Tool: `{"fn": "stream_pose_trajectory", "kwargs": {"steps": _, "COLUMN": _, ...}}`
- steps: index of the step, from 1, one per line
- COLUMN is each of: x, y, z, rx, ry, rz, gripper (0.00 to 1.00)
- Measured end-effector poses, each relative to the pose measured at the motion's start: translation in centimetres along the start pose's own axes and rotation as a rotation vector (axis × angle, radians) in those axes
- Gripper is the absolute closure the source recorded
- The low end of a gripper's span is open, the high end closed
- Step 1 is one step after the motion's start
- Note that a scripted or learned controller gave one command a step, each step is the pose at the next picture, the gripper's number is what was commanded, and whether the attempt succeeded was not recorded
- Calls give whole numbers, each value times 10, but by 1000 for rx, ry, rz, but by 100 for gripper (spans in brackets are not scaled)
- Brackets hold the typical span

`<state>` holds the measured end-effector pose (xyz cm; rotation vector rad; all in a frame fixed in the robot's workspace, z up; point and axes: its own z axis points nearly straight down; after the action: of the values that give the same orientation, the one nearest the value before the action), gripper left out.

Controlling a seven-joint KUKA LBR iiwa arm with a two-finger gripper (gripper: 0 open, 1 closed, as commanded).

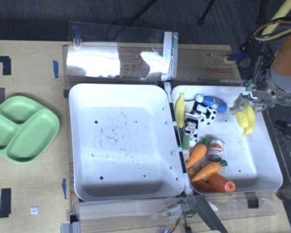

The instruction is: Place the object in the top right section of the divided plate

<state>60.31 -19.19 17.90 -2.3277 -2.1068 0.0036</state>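
Yellow toy point(247, 119) sits between the fingers of the gripper point(244, 111), held over the right bin point(262, 174) near its upper right corner. Green plate point(22, 128) rests on the desk point(29, 62), well apart, left of the left bin point(121, 135). Carrots point(202, 163), banana point(179, 109) lie along the right bin's left side.

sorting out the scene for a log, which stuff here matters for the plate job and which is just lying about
For the job:
pincer
yellow object at the pincer
green divided plate

Lying about:
banana
carrots
blue bottle
small can
left bin
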Motion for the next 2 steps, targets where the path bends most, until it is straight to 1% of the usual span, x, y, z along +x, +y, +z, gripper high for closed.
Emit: {"fn": "stream_pose_trajectory", "kwargs": {"steps": 2, "x": -2, "y": 2, "z": -14, "rx": 2, "ry": -1, "rz": 0, "gripper": 100}}
